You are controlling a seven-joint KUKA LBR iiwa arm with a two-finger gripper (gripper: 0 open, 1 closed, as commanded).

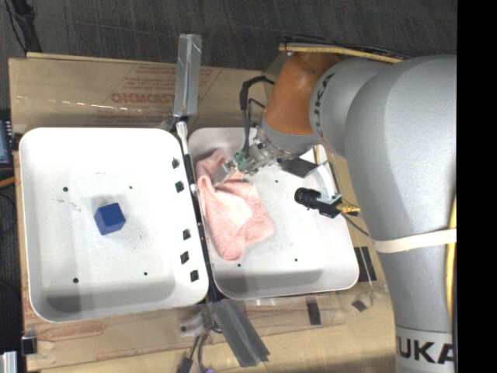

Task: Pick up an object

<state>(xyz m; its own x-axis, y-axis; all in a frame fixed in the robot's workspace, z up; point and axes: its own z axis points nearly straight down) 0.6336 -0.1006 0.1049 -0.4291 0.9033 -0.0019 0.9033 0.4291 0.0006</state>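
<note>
Towel first: the pink towel (pixel 237 216) lies in the white bin on the view's right (pixel 311 251), bunched along the wall that this bin shares with its neighbour, and my gripper (pixel 231 168) is down at the towel's far end, right at its upper edge. A fold of the fabric shows just to the view's left of my tip, and the rest of the towel spreads away from me toward the near side of the bin. Whether my gripper is spread or pressed together I cannot tell from this angle, nor whether any fabric is caught in it. By count: one towel, one blue cube (pixel 110 217), two bins. The towel is a soft, pale pink terry piece, crumpled into ridges and folds, widest about its middle and tapering to a rounded lobe at the near end; it covers roughly the left half of its bin's floor, with bare white floor beside it. The blue cube sits alone in the other white bin (pixel 93 158), toward the middle of its floor, well apart from the towel and from me. Both bins rest side by side on a sheet of brown cardboard (pixel 116 92).
</note>
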